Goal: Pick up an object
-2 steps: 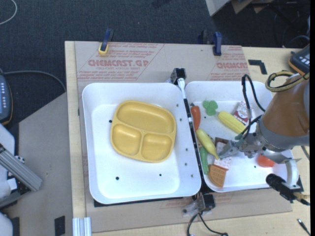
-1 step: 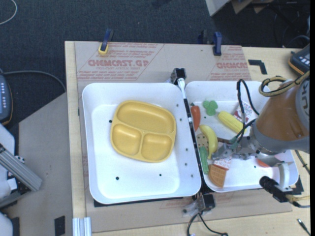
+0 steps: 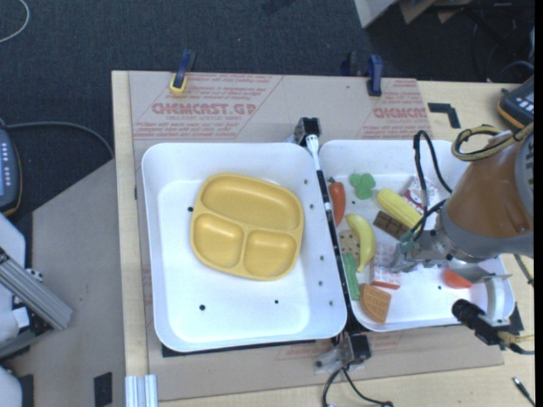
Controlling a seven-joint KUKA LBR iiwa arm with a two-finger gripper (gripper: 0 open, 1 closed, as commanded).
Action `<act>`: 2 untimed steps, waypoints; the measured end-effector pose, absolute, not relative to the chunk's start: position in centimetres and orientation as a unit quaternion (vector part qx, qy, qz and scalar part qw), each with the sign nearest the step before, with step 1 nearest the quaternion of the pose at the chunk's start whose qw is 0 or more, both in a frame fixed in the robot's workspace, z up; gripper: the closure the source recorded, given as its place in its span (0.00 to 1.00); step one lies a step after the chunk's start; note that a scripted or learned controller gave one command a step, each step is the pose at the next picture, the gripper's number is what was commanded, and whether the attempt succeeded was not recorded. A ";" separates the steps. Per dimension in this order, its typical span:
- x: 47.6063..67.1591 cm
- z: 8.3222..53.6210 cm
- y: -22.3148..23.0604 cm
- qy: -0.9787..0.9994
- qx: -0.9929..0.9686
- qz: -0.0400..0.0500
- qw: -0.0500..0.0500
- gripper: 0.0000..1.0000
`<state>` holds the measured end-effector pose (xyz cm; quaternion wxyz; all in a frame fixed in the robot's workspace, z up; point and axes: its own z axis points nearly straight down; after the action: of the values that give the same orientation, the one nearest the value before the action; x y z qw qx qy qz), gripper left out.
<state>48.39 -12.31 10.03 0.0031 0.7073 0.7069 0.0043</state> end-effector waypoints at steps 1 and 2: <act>48.2 16.3 -12.8 0.707 0.707 0.001 0.004 1.00; 47.9 22.4 -12.4 0.708 0.707 0.002 0.004 1.00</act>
<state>47.93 -12.41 22.44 0.0040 0.7066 0.7076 0.0021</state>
